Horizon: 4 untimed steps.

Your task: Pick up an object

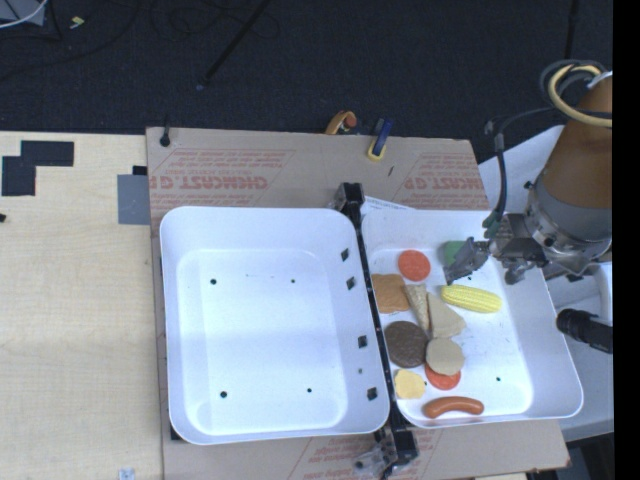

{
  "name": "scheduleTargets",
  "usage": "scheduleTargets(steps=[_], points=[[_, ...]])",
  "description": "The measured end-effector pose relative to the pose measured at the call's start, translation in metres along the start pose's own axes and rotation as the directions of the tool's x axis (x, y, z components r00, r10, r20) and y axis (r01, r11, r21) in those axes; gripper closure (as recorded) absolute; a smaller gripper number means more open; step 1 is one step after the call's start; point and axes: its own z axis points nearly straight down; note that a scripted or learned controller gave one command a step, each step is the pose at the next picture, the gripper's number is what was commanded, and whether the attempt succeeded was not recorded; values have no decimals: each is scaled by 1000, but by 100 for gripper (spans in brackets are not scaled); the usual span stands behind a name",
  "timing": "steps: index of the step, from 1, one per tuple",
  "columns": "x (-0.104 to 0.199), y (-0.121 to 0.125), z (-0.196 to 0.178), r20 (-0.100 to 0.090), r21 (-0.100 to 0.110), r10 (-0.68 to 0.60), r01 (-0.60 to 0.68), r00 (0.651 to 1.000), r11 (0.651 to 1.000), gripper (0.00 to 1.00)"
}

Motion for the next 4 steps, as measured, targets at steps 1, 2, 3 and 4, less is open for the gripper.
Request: scheduleTargets(steps=[1,2,3,4], points=[[59,-17,90,-4,10,-3,3,1000,1000,0],[9,-25,149,1,7,5,-5,1000,1000,0],[-11,27,180,5,-11,-1,1,1000,1000,0],[21,86,181,1,-9,-3,3,1000,1000,0]])
